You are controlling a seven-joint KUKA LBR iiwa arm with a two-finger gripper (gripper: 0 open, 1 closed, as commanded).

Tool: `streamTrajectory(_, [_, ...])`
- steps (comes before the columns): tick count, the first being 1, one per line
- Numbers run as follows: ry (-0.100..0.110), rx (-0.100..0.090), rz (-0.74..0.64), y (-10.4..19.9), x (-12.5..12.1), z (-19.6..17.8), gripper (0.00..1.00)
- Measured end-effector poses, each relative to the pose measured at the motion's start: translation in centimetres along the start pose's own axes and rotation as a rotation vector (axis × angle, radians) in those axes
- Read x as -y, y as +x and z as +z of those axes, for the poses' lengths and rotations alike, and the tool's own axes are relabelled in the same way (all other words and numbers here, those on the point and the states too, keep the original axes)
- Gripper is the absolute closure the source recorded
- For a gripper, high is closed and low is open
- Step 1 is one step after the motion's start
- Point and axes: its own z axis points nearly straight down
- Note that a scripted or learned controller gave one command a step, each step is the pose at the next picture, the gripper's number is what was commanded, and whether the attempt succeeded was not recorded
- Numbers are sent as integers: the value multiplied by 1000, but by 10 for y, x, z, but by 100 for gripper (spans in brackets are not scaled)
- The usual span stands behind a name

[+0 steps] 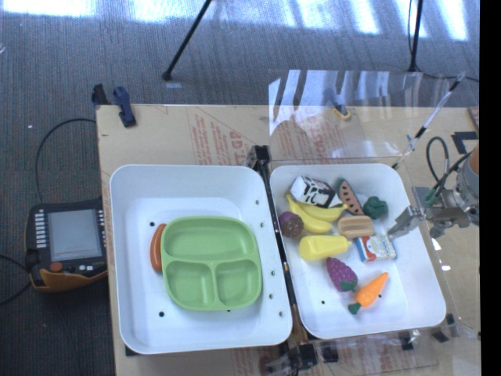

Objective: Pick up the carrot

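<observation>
Arm: enters from right, wrist low over right bin's right rim | Claw: points left toward bin interior, beside juice carton; grip state cannot be told | Carrot: lies in right bin's front area, beside grapes, apart from claw

No text can be read with certainty. The table carries faint red printing beside the bins, left of the jaws, too blurred to make out. A small carton just left of the jaws bears coloured markings, also illegible.
</observation>
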Motion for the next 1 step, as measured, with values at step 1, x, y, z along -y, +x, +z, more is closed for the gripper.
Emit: streamTrajectory(1, [2, -7, 18, -3, 41, 144, 0])
